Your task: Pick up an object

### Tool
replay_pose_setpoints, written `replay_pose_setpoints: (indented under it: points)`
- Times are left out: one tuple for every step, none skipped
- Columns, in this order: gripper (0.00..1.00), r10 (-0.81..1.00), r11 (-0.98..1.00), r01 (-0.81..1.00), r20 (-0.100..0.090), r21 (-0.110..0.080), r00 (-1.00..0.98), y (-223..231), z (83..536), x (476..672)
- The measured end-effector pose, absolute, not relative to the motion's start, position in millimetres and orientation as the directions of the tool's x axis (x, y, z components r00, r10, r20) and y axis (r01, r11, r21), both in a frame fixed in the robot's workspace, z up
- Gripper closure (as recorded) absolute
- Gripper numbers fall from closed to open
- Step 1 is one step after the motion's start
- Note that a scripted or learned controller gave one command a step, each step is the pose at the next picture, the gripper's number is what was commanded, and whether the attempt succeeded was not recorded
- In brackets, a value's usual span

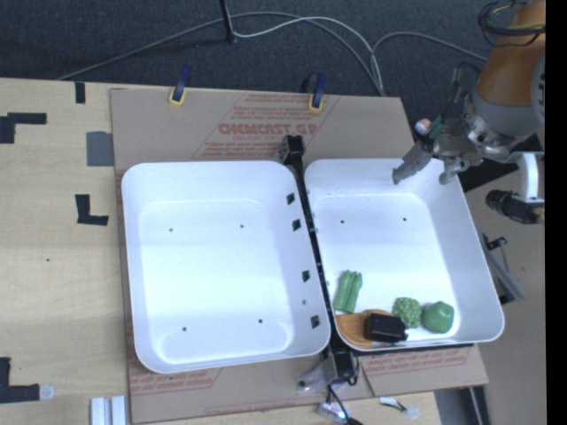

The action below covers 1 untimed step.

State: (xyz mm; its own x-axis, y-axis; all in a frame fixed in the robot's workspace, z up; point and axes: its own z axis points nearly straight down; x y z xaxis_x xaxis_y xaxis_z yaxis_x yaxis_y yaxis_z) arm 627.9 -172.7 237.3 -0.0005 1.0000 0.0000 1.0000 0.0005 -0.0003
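Overhead view of the bench, read from left to right. At the left, pale wooden bench top (44, 264) with black tape marks. A brown cardboard sheet (257, 127) printed in red, pinned at its upper edge by two clamps, carries both bins. Left bin (133, 237): a shallow white tray with rounded corners and a smooth, slightly glossy floor. Right bin (461, 211): the same form, joined to the left one along a black strip at the centre of the frame. The candidate objects lie grouped in its lower edge: a ribbed green vegetable (348, 290); a flat tan wooden piece (353, 328); a black block (384, 328) resting on that piece; a knobbly green cluster (407, 311); and a smooth green rounded toy (438, 316). At the upper right, the gripper (428, 168) hangs over the far rim of the right bin, its two grey fingers spread apart and nothing between them, well apart from the objects.

Judgement: the step in hand is the approach. A clean pick would favour the ribbed vegetable, which stands a little clear of the others; the fingers should straddle its narrow width. The black block, the cluster and the rounded toy lie close together near the wall, where a finger may strike a neighbour or the rim.
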Motion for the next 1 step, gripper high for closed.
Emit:
replay_pose_setpoints:
  points:
    - [1.00, 1.000, 0.001, 1.000, 0.000, 0.000, -0.001, -172.5, 247.4, 628.0]
